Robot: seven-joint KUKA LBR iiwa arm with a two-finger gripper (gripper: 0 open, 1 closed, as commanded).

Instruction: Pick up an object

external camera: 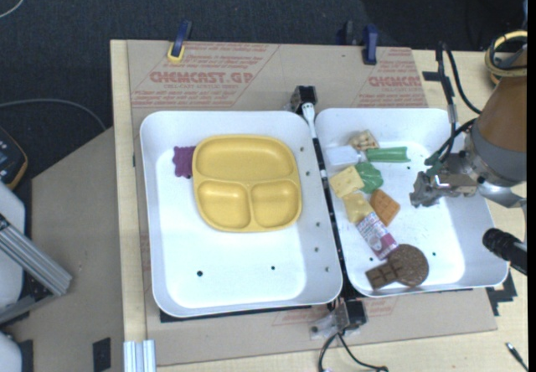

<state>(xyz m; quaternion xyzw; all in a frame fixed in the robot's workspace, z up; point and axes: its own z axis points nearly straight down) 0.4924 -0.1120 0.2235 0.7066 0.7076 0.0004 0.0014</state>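
Left bin [167, 219]: yellow tray [247, 180]. Right bin [452, 245]: food toys; pincer [423, 192] state unclear.

Two bins, one plate, and a small heap of play food

Two shallow white bins sit side by side on the bench: the left bin [167, 261] and the right bin [456, 245]. Taking the divider between them as the landmark, left of it lies one yellow plate [247, 182] with three compartments, and one purple piece [182, 160] touching the plate's far-left edge. Right of the divider lie about eight food items: one tan cracker [363, 142], one green stick [387, 155], one green leafy piece [368, 175], two yellow cheese-like wedges [346, 183], one orange piece [385, 207], one pink-labelled packet [374, 235], and one round brown cookie [409, 265] with one brown chocolate slab [379, 276] beside it.
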